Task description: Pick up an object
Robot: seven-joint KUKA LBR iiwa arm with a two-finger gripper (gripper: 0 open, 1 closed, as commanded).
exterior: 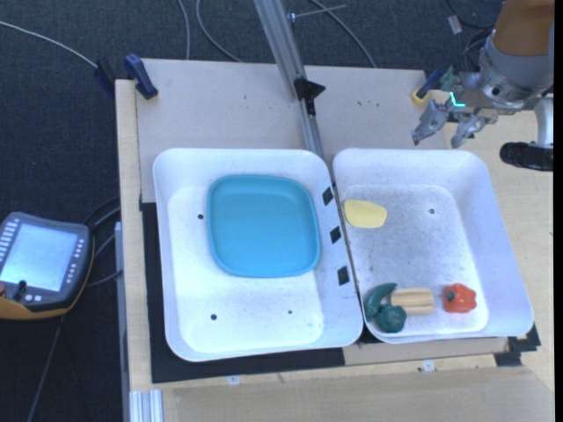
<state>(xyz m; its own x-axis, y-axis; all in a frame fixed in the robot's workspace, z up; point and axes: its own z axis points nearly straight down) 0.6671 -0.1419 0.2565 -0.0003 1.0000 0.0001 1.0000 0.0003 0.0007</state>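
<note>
The right bin (493, 200) holds a yellow piece (364, 214) near its left wall. Along its front edge lie a dark green vegetable (384, 309), a tan block (413, 301) and a red pepper-like toy (458, 298). My gripper (447, 130) hangs above the bench just behind the right bin's back rim, well away from all these objects. Its two fingers are spread apart with nothing between them.
The left bin (176, 227) carries a blue square plate (264, 225). A metal pole (281, 38) slants down between the bins. A pendant (40, 262) lies off the bench at left, with cables on the floor behind.
</note>
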